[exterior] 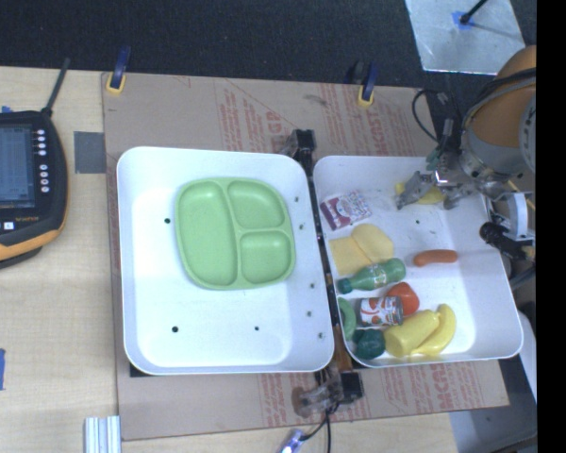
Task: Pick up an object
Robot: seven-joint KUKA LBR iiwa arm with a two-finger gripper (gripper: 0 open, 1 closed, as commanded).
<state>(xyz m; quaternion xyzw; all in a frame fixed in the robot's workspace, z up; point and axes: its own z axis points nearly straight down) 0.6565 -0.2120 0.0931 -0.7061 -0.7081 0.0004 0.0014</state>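
Yellow plastic toy piece sits between spread fingers of grey two-finger gripper in right white bin; prob. light, stiff, slick — grip mid-body.

The gripper is seen low in the upper part of the right bin, over a small yellow item. A green divided plate lies in the left bin.

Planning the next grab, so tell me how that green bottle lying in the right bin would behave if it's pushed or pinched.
The green bottle lies on its side, so it would probably roll if nudged. Its round, glossy-looking body may slip from a pinch. It looks like a light toy.
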